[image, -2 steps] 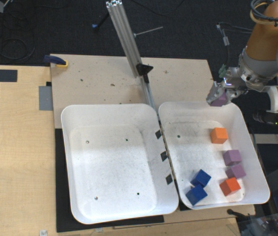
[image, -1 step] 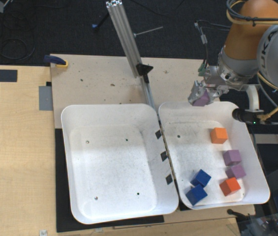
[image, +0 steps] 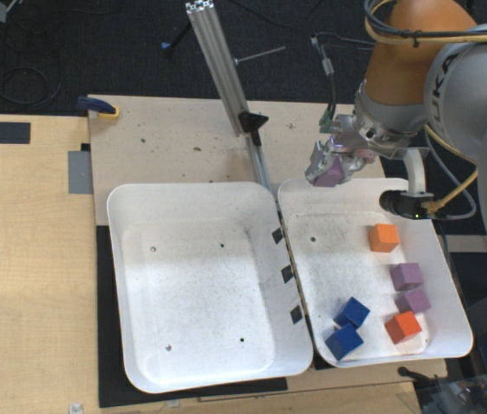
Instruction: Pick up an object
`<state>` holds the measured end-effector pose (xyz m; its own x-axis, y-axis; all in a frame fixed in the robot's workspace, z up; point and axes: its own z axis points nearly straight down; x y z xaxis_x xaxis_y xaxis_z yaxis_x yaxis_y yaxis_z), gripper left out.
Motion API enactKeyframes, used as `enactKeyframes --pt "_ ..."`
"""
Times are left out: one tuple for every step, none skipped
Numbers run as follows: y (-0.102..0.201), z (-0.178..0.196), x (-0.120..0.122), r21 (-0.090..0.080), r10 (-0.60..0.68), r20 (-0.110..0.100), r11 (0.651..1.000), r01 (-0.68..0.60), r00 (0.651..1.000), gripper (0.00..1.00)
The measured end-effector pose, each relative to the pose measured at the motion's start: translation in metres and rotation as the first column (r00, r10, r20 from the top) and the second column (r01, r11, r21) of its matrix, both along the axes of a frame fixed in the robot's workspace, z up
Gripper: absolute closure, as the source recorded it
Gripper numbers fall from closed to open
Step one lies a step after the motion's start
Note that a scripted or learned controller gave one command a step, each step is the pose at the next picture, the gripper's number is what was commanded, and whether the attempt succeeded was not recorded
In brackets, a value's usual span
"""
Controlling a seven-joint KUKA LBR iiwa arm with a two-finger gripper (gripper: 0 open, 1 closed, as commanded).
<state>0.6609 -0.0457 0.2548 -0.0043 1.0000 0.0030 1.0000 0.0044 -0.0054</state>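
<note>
Pinching a purple block (image: 329, 173) between its fingers, the end effector (image: 333, 167) hangs over the right bin's (image: 450, 317) far rim; a shallow grip could drop it outside.

One fixed camera sits high above the bench (image: 183, 136), looking down at a slant, far enough back to take in both white bins (image: 140, 231); the arm (image: 450, 67) enters from the right edge.

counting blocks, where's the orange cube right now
The orange cube sits in the right bin, near its upper right, above the two purple cubes.
</note>
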Motion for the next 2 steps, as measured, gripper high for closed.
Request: enactKeyframes --pt "0.061 -0.001 -0.008 -0.001 0.001 -0.001 1.0 -0.001 1.0 1.0" --pt "0.112 -0.003 -0.021 -0.001 0.0 -0.002 1.0 0.0 1.0 1.0"
